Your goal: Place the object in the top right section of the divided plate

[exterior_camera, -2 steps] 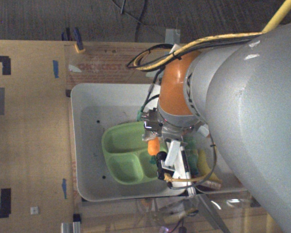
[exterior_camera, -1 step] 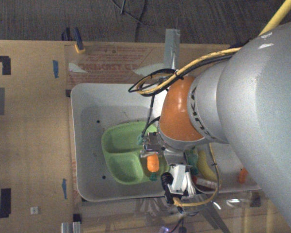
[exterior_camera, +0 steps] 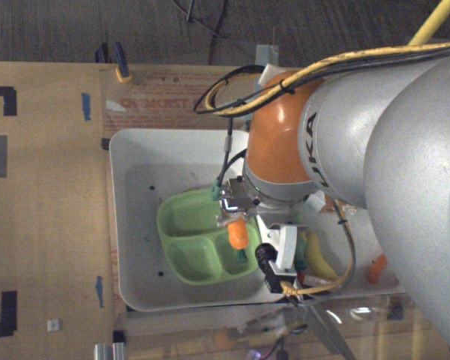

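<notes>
Camera view: white bin (exterior_camera: 135, 201) held a green divided plate (exterior_camera: 191, 238). The grey arm (exterior_camera: 375, 148) reached in from the right, its gripper (exterior_camera: 238, 235) hanging over the plate's right side. A small orange object (exterior_camera: 238, 235), possibly a carrot, sat between the gripper's closed fingers, above the plate. A banana (exterior_camera: 319, 259) lay to the right, near the plate.

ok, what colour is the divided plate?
Light green, seen in the camera view: divided plate inside the white bin.

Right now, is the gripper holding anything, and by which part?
Cannot be told. A small orange object sits at the gripper above the green divided plate, but the grip itself is hidden.
</notes>
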`<state>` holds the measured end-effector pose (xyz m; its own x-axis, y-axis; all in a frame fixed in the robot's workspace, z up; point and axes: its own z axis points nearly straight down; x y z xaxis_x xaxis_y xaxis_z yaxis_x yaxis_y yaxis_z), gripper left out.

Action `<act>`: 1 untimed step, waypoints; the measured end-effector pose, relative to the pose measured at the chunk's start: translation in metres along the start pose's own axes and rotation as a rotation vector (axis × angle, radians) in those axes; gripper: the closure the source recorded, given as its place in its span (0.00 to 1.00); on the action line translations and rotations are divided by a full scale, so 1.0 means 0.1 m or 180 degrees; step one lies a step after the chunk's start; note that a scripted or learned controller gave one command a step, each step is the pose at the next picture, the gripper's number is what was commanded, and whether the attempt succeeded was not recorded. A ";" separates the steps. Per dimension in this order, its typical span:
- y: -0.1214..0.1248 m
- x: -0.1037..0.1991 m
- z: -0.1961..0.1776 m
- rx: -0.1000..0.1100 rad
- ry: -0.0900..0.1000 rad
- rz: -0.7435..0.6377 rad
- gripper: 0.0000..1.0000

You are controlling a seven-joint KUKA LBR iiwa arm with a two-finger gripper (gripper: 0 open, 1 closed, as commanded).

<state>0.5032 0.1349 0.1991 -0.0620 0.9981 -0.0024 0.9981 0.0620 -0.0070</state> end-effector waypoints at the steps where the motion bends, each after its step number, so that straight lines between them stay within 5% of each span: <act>1: -0.23 0.45 0.64 0.0008 0.0000 -0.0351 1.00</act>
<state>0.4770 0.1779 0.1354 -0.1714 0.9852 -0.0015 0.9852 0.1714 -0.0096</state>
